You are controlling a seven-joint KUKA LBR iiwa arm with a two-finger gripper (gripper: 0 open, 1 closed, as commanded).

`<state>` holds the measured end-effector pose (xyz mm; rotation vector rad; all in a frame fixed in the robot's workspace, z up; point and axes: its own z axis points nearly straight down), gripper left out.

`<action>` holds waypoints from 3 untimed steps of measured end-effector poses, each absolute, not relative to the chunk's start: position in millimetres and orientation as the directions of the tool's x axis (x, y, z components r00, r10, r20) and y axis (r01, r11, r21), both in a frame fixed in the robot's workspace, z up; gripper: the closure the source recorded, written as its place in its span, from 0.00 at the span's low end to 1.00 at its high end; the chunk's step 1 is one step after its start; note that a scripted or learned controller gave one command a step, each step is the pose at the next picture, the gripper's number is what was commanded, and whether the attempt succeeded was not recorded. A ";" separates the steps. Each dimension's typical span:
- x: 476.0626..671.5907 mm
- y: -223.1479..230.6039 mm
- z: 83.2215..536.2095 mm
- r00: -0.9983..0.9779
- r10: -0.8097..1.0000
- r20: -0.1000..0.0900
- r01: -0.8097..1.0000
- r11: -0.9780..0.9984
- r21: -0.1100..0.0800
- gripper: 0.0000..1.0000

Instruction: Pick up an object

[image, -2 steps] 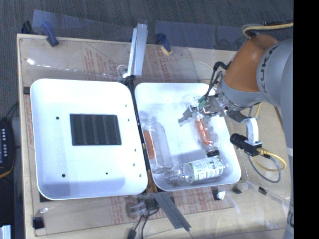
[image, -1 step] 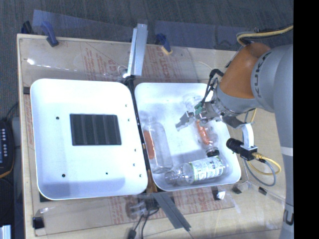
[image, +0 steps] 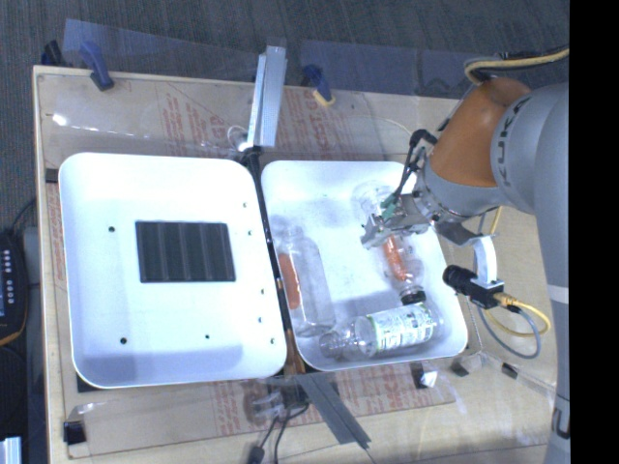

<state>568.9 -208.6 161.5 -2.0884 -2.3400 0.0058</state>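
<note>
From above, the camera view shows a wooden bench [image: 145,114] standing on a dark grey carpet floor [image: 290,8]. Clear plastic sheets cover parts of the bench top, and blue clips [image: 97,71] hold them at the back edge.

Two white bins sit side by side on the bench. The right bin [image: 319,191] is under the claw. The left bin [image: 97,211] is well off to the claw's left, and it has a dark ribbed square [image: 185,251] in its middle.

The grey arm with its orange band [image: 474,143] reaches in from the right. The claw [image: 387,225] hangs low over the back right part of the right bin. You cannot tell if the claw is open or closed, because it is small and mixed up with the things under it.

Just below the claw lies a small bottle with an orange inside [image: 398,264]. It looks very near or touching the claw tip, but I cannot tell which. A clear round thing [image: 372,199] sits just behind the claw. A clear bottle with a label [image: 387,332] lies along the front wall. Another clear bottle with an orange strip [image: 300,283] lies to the claw's left, near the bin's left wall.
</note>
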 end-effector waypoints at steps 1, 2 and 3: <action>568.9 -208.7 161.6 -0.113 0.994 0.001 0.994 0.113 -0.006 0.00; 568.9 -208.7 161.6 -0.113 0.994 0.001 0.994 0.113 -0.006 0.00; 568.9 -208.7 161.5 -0.113 0.994 0.001 0.994 0.113 -0.006 0.00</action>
